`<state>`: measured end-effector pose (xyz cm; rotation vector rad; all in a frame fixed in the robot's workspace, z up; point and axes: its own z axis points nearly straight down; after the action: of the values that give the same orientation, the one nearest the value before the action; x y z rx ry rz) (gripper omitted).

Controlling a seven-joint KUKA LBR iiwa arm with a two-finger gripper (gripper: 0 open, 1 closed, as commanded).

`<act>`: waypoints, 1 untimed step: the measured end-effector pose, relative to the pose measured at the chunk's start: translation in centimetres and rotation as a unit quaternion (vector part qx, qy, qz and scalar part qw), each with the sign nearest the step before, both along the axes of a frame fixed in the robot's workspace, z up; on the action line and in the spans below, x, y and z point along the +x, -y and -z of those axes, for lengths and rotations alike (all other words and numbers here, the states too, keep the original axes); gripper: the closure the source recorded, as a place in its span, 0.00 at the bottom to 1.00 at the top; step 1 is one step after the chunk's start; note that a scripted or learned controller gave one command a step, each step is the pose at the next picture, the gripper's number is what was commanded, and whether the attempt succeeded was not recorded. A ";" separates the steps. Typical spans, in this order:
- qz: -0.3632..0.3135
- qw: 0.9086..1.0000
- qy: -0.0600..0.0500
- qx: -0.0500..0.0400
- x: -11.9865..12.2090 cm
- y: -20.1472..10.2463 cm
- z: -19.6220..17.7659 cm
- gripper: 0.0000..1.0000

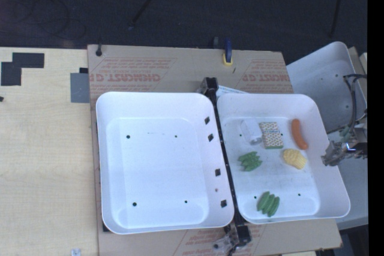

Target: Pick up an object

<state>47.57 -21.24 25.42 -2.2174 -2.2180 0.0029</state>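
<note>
Objects (271,135) fill right bin (327,123); cardboard (180,72) lettering unreadable.

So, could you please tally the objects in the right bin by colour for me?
Green: 2, one mid-bin and one near the front
Yellow: 1
Orange: 1
Patterned square: 1
Pale or clear item: 1
Total: 6

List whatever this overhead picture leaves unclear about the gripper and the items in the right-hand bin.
- Gripper: small and blurred at the camera view's right, beyond the right bin; its finger state is unreadable.
- Pale item beside the patterned block: white on white, too faint to identify.
- Two green items: too small to name.
- Orange piece and yellow piece: only colour and rough shape readable.
</note>
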 end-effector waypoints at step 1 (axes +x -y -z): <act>-0.001 1.000 0.011 -0.005 0.1 0.2 -18.2 1.00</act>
<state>47.68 -21.46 43.64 -2.2311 -2.2353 -0.0106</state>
